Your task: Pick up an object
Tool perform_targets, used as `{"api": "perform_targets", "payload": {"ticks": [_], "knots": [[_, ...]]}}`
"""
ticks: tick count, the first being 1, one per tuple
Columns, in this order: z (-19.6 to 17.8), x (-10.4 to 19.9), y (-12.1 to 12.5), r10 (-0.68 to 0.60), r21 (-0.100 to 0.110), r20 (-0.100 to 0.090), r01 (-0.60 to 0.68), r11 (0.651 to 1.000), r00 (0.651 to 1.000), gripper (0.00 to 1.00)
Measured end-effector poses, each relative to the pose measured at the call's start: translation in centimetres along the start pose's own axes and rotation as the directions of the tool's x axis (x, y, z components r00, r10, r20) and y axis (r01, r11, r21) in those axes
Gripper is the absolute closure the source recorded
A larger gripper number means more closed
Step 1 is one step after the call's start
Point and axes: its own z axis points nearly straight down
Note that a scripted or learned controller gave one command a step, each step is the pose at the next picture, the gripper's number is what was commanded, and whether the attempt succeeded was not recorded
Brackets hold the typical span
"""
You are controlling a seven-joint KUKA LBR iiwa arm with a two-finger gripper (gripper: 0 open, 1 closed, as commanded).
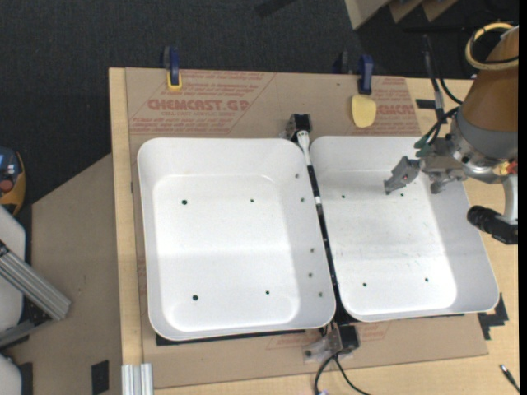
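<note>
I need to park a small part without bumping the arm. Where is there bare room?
The left bin floor is bare from wall to wall. In the right bin, the near half is free; its far right corner is crowded by the hand.

Two white bins sit side by side on the worktop (pixel 206 97) — the left bin (pixel 226 235) and right bin (pixel 403 253). The hand (pixel 418 174) hangs over the right bin's far right part, fingers spread, nothing between them — a yellow piece (pixel 363 110) lies beyond that bin's far edge.
</note>
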Motion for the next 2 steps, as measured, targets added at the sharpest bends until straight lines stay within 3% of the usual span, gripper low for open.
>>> {"api": "perform_targets", "payload": {"ticks": [1,2], "knots": [[-18.97,-2.57,-0.49,0.0,-0.022,0.008,0.0,1.0,1.0,0.0],[-18.94,-2.36,-0.53,-0.002,-0.007,0.004,0.002,1.0,1.0,1.0]]}}
